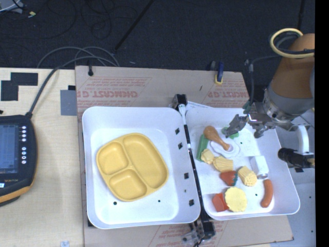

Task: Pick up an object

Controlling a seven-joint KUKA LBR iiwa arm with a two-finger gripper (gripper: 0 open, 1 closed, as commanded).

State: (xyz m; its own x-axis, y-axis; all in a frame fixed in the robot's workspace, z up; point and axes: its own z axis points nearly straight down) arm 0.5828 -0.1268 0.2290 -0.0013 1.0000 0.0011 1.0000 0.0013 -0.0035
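1. My end effector (245, 123) is hovering over the right bin's (288, 202) far edge, fingers spread wide, holding nothing.
2. Toy food is lying in that bin: a drumstick (216, 137), corn (247, 176), a sausage (267, 193).
3. A yellow divided plate (131, 166) is sitting in the left bin (97, 122).

A dark carpeted floor (154, 19) strewn with cables (77, 53) lies behind a pale wooden bench (46, 199) under cardboard (154, 84).
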